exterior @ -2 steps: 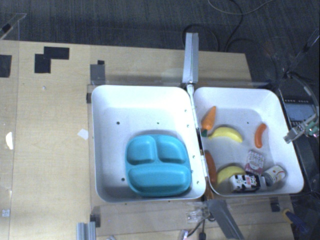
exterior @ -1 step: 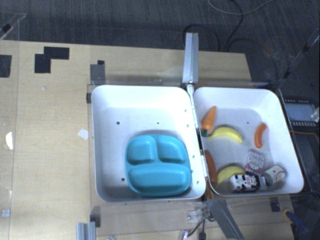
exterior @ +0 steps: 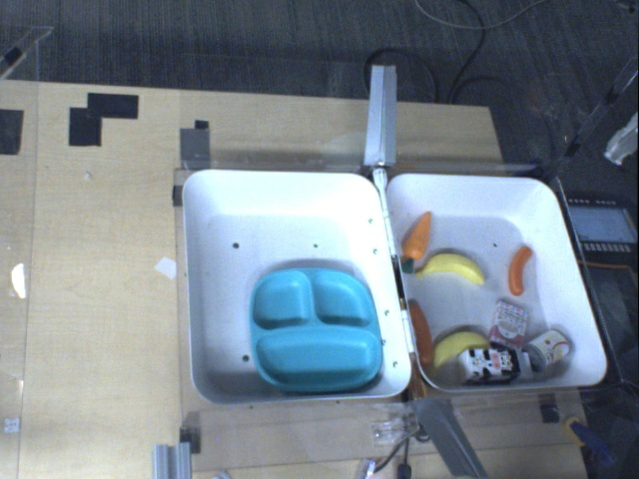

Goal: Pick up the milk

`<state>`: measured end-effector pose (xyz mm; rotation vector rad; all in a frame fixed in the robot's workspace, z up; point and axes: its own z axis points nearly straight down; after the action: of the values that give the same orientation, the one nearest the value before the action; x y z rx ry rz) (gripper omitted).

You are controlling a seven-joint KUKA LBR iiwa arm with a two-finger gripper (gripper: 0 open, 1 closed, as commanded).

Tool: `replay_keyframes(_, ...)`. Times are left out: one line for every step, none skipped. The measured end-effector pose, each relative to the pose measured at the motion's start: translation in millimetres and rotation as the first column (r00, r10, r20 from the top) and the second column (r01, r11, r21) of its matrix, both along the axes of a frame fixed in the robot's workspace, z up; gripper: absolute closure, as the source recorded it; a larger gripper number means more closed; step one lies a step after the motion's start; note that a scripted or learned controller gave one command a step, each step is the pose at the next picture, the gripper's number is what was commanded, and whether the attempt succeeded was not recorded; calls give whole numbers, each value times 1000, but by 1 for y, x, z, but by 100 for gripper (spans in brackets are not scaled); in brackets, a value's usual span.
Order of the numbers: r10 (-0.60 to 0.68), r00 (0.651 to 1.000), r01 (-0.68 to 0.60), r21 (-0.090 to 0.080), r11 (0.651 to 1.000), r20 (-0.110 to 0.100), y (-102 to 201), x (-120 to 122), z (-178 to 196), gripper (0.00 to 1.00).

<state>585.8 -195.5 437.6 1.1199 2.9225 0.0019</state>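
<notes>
The milk (exterior: 488, 364) lay on its side in the right bin (exterior: 559, 213) (near corner), long axis running left-right. I couldn't tell the gripper's state.

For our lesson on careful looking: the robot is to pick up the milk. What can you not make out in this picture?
- Milk carton: print too small to read, camera view.
- Small can: label blurred.
- Lower banana: partly covered by the carton.
- Sausage by the divider: its lower end is hidden by the bin wall.

Pale wooden bench (exterior: 90, 267) stretches out here, black tape marks (exterior: 100, 116) near its far left corner, dark grey carpet (exterior: 250, 18) beyond, a loose cable (exterior: 469, 13) looping across it.
</notes>
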Motion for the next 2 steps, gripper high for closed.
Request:
replay_keyframes(422, 907, -422, -5, 907, -1, -9, 54, 1, 100)
replay_keyframes(902, 432, -902, -9, 432, -7, -1, 40, 1, 100)
